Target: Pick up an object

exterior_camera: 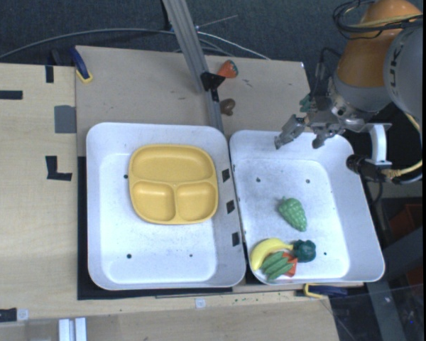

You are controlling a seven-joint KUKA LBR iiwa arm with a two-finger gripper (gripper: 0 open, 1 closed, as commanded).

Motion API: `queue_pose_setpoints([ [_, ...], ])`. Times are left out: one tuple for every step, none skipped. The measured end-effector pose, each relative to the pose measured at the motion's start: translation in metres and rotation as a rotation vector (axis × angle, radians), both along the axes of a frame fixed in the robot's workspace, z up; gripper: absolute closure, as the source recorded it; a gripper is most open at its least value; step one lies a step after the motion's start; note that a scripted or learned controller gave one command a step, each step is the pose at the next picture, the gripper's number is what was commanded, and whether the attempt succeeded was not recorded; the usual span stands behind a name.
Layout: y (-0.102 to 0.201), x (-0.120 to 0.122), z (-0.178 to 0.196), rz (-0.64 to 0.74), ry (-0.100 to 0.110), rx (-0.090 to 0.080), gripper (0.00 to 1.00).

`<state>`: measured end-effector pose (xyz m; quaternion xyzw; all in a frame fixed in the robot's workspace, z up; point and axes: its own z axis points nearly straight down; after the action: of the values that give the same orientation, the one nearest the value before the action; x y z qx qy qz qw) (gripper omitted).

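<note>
My gripper (pixel 299 140) hangs open over the far edge of the right bin (pixel 355 212), fingers spread, nothing between them. A green bumpy fruit (pixel 292 212) lies in the middle of that bin, well below the gripper. In the bin's near left corner sit a yellow banana (pixel 265 249), a green and red vegetable (pixel 279 263) and a dark green broccoli-like piece (pixel 305 250), bunched together.
The left bin (pixel 106 212) holds a yellow divided plate (pixel 174 183). A grey pole (pixel 188 34) rises behind the bins, with a small orange and black clip (pixel 224 69) at its base. Tan bench boards surround the bins.
</note>
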<state>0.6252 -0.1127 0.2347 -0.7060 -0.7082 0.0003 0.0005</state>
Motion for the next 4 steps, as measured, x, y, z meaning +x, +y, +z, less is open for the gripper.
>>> queue_pose_setpoints([
  [0.000, 0.000, 0.000, 0.000, 0.000, 0.000, 0.00],
  [0.005, -0.003, -0.064, -0.001, 0.006, -0.001, 0.00],
  [-0.001, 0.001, -0.112, -0.002, 0.006, -0.001, 0.00],
  [0.000, 0.001, -0.148, -0.001, 0.001, -0.002, 0.00],
])
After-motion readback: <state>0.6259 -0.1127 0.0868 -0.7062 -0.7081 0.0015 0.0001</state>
